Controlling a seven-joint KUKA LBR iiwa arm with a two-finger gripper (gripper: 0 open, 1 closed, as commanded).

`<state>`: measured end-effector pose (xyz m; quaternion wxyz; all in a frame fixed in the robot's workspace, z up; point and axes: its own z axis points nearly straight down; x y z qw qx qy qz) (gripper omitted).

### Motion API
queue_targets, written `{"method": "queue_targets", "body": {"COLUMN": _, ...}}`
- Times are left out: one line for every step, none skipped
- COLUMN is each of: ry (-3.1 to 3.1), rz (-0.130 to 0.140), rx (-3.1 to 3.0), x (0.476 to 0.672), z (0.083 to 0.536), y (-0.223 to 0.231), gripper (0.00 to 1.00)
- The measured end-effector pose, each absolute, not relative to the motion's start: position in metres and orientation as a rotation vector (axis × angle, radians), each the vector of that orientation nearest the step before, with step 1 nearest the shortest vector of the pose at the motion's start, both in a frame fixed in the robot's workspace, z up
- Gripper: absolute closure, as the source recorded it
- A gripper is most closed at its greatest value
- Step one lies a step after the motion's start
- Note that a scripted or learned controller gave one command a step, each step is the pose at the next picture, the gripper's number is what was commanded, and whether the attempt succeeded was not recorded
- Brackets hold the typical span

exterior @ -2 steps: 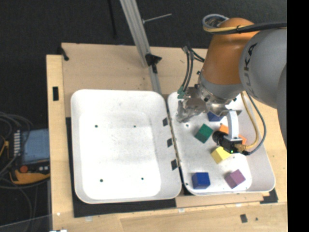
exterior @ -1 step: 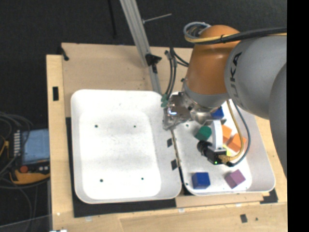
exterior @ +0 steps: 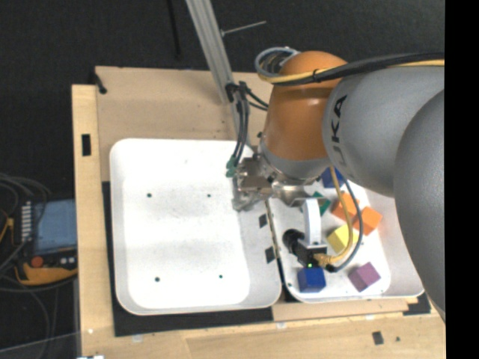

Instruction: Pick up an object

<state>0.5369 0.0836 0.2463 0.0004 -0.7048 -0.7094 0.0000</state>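
Camera view looks down on the right bin (exterior: 389,294), where the loose objects lie: a blue cube (exterior: 311,279) near the front edge, a purple cube (exterior: 364,276) just to its right, a yellow block (exterior: 339,238) behind them, and an orange block (exterior: 367,219) further back beside a small green piece (exterior: 322,203). None of them is lifted; all rest on the bin floor. The hand (exterior: 251,185) hangs at the inner edge of that bin, over the seam where the two bins meet, hidden under the wrist. The orange band (exterior: 299,118) and grey arm (exterior: 397,126) cover the bin's rear. The left bin (exterior: 179,223) sits alongside on the table (exterior: 150,96).
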Motion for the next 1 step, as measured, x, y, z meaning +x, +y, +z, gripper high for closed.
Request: {"method": "queue_targets", "body": {"ry": -2.223, "rz": -0.002, "rx": -2.219, "x": 0.5374, "z": 0.2464, "y": 0.0821, "gripper": 0.0}}
